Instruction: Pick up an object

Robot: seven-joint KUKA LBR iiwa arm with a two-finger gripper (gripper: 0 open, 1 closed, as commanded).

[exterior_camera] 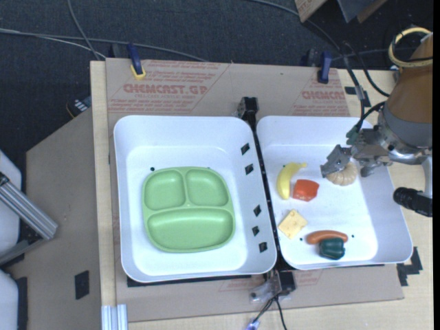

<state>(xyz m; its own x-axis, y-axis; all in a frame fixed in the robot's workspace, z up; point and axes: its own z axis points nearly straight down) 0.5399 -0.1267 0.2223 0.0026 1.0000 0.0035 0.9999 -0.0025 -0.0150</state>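
The arm [412, 102] comes in from the right edge of the frame, and its tool [342, 162] hangs low over the upper part of the right bin [385, 246]. The grey fingers [336, 162] point toward the left and sit right against a pale tan, rounded object [344, 176]. Whether the tool is clenched on that object or merely resting at its top cannot be told from this angle.

Just to the left of the tan object, near the middle of the right bin, lies a yellow banana [287, 179], curved and standing roughly top to bottom in the frame. A red-orange piece [306, 189] touches the banana's right side. Below these sits a yellow cheese wedge [292, 223]. Toward the lower right of the bin lie an orange carrot-like piece [326, 236] and, touching its lower side, a dark green piece [331, 249].

The left bin [130, 150] holds a light green divided plate [188, 208] with three compartments, lying flat in the lower middle. Both bins rest side by side on the cardboard-covered bench [103, 184].
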